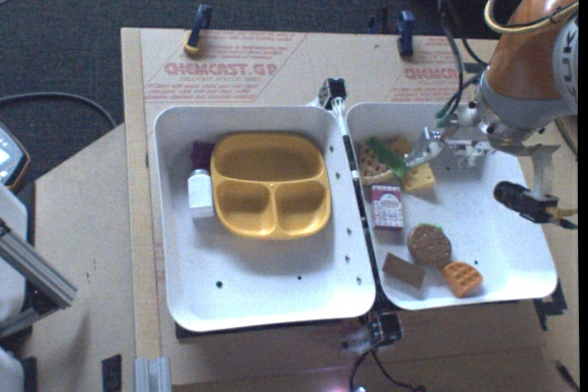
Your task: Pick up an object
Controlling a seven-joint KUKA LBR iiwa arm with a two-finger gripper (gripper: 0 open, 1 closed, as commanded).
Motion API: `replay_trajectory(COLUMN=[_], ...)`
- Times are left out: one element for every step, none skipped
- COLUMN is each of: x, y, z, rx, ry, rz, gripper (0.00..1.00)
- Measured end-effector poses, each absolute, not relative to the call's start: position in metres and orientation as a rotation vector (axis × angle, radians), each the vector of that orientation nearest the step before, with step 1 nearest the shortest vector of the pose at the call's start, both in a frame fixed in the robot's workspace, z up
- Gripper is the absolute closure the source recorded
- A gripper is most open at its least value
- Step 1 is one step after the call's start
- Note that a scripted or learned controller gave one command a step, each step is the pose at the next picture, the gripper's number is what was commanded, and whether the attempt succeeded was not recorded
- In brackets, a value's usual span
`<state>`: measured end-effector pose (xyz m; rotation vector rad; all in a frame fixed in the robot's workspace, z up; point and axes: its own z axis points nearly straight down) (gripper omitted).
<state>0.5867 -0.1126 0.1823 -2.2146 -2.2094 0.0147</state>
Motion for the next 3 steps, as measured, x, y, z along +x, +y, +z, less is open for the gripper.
replay_trajectory(x=[0.59,0.588,0.596], y=[-0.113,-0.111,-0.115], z=[0.19,0.147,0.09], rx=[-2.22,-2.218,-2.224], ry=[-2.22,-2.217,-2.219], rz=[0.001,0.005,-0.004], gripper=[0.0,0.0,0.0])
